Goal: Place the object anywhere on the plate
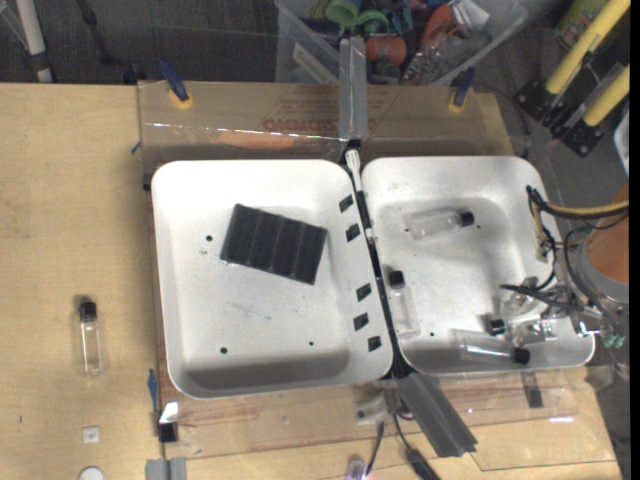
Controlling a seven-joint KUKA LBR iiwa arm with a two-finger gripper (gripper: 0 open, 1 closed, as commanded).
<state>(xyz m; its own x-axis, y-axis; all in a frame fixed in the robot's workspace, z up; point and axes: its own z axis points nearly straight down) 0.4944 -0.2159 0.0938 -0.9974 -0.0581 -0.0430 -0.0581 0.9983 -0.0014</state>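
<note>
Clear vial [438, 222] with black cap lying flat in right bin [510, 183], upper middle; long axis near left-right, cap toward right. Two more clear vials in same bin: one [398, 298] by left wall, one [490, 347] along near edge. Dark ribbed rectangular plate [274, 243] flat in left bin [180, 268], tilted slightly. Claw [522, 320] low at right bin's near right corner; grip state impossible to tell. Another vial [90, 335] on wooden worktop [60, 188].

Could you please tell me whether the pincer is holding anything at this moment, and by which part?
It cannot be told: the pincer sits low among clear glass vials, its tip obscured.
</note>
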